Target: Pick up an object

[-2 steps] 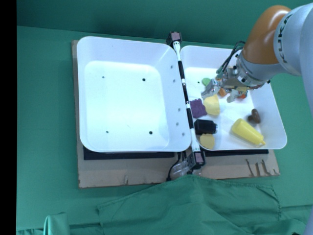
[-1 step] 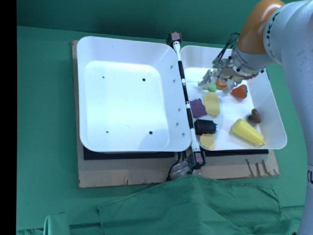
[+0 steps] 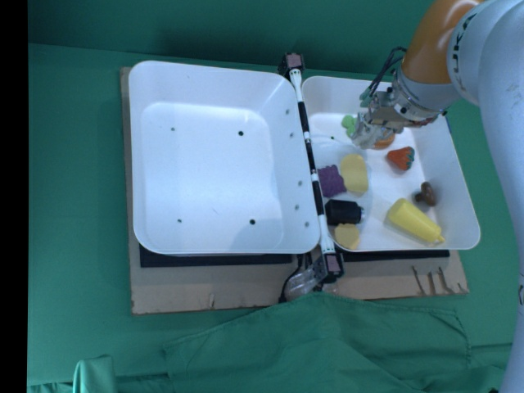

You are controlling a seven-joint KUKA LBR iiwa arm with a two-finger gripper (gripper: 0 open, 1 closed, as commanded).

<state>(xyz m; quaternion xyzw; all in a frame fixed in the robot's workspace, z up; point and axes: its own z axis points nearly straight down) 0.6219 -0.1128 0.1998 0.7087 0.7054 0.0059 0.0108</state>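
Observation:
My gripper (image 3: 370, 134) hangs low over the back of the right bin (image 3: 458, 188), directly above an orange round item (image 3: 383, 141) and beside a small green piece (image 3: 350, 124). Whether anything sits between its fingers is hidden by the wrist. Further forward in that bin lie a red strawberry-like toy (image 3: 400, 158), a brown lump (image 3: 425, 193), a yellow bottle (image 3: 413, 221), a pale yellow oval (image 3: 354, 173), a purple piece (image 3: 331, 180), a black block (image 3: 343, 212) and a yellow heart shape (image 3: 347, 236).
The left bin (image 3: 164, 97) stands beside the right one, parted by a black-and-white rod (image 3: 308, 150). Both rest on a cardboard sheet (image 3: 205, 293). Green cloth (image 3: 319, 342) bunches at the bench front. The arm (image 3: 483, 39) enters from the upper right.

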